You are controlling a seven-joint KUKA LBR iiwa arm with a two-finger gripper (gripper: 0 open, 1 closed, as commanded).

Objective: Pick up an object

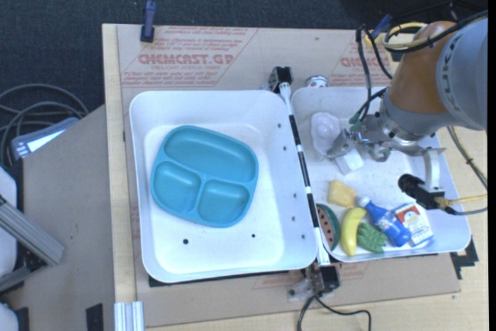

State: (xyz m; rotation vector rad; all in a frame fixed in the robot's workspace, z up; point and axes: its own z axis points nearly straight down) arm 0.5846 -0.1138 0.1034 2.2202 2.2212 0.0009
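Note:
My gripper [346,148] hangs low over the upper left part of the right bin [452,240], reaching in from the right. A clear plastic cup [324,125] lies just up and left of it, close to its tip. A small white piece [352,162] sits right under the tip; whether it is held cannot be told. Nearer the front lie a yellow block [341,192], a watermelon slice [329,225], a banana [353,231], a green toy [373,239], a blue bottle [383,218] and a red and white carton [415,225].
The left bin [147,120] holds a blue divided plate [204,175]. A black divider rail [298,155] runs between the bins. The grey arm with its orange band [418,81] and cables [457,201] covers the right bin's far right side.

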